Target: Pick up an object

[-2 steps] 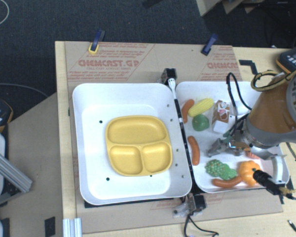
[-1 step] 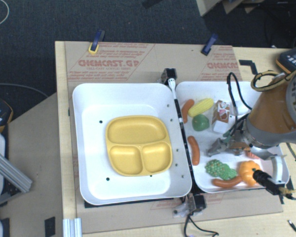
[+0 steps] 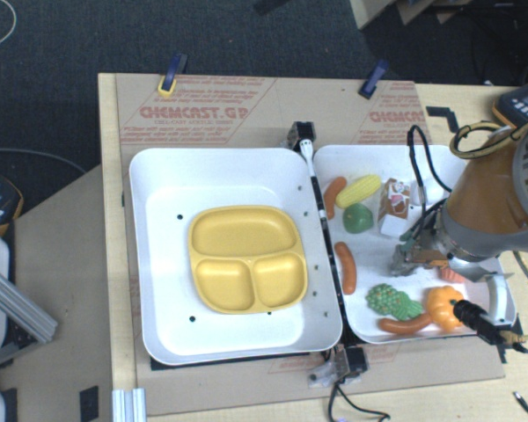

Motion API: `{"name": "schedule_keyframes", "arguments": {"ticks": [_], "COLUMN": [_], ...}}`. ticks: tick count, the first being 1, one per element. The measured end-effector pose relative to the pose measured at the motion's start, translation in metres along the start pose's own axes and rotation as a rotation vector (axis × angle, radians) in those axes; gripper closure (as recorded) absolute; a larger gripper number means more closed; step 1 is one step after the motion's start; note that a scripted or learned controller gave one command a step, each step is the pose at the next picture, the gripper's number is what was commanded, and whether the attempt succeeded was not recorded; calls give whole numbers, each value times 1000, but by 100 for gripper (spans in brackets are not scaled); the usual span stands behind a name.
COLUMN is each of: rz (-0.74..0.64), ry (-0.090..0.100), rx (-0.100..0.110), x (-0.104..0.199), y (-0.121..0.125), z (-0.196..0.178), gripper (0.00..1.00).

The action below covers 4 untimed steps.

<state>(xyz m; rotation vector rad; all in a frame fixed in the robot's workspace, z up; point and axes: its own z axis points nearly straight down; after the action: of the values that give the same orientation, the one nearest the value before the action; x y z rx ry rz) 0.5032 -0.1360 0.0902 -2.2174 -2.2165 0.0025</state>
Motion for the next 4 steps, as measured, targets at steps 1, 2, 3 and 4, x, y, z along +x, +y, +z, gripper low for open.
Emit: {"name": "schedule_keyframes", "arguments": {"ticks": [1, 2, 3, 4], "rz": [-3, -2, -2, -7], "ry": [-5, -5, -5, -1], "rx": [-8, -7, -7, 2], "x": [7, 3, 3, 65], "y": [9, 11, 13, 11], "z": [-51, -91, -134, -133], "gripper": [100, 100, 100, 100]}}
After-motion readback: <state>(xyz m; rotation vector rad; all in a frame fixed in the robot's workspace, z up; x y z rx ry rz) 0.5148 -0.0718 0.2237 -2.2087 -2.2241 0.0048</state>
